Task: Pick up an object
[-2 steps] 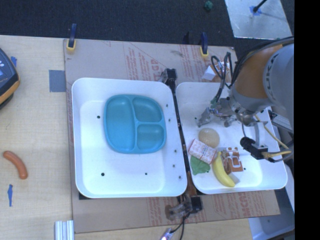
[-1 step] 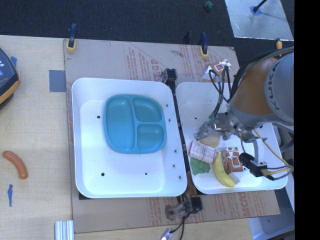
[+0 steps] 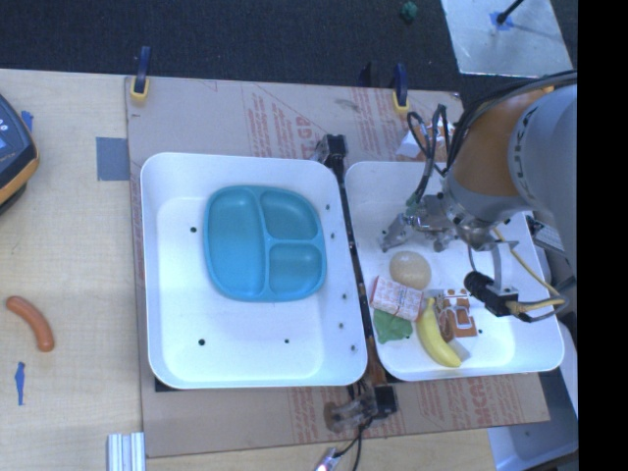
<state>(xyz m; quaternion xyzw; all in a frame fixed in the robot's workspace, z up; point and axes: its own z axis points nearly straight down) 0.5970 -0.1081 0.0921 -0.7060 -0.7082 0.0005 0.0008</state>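
My gripper [image 3: 420, 235] is low in the right bin [image 3: 363, 189], near its back left part, and stands open with nothing between its fingers. Just in front of it lies a beige round object [image 3: 410, 268], close to the fingertips but apart from them. Further forward are a pink and white packet [image 3: 397, 298], a green item [image 3: 392, 328], a yellow banana [image 3: 438, 336] and a brown and white package [image 3: 457, 315]. The grey arm with its orange band [image 3: 491, 160] hides the bin's back right part.
The left bin [image 3: 167, 263] holds a blue divided plate [image 3: 265, 241]. A black cable end [image 3: 491, 294] hangs over the right bin's right side. On the bench at far left lie a sausage [image 3: 31, 322] and a dark device [image 3: 12, 150].
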